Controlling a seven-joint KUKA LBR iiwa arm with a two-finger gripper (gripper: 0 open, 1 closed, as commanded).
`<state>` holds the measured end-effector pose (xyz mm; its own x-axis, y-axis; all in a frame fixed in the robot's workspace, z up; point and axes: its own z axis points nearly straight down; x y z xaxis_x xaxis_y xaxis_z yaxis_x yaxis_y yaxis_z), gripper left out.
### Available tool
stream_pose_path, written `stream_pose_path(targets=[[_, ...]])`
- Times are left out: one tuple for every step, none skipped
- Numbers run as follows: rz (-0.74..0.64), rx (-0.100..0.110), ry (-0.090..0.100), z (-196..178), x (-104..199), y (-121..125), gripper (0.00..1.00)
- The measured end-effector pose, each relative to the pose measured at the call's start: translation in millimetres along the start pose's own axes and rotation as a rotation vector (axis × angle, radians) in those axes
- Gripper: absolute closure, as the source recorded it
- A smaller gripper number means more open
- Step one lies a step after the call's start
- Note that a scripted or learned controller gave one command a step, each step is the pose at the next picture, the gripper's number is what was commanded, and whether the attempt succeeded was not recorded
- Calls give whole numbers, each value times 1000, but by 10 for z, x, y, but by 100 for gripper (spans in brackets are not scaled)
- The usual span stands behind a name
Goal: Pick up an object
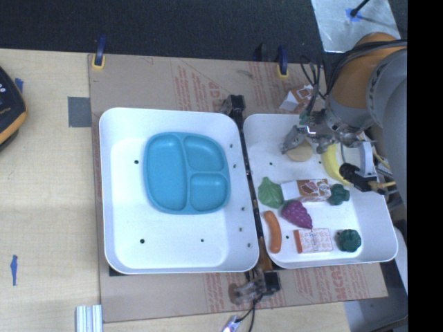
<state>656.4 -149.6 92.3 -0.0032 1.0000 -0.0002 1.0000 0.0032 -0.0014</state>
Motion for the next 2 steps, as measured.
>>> stream_pose_path(targets=[[-5, 1, -1, -108, 1, 4, 100], [-1, -1, 1, -647, 577, 6, 100]])
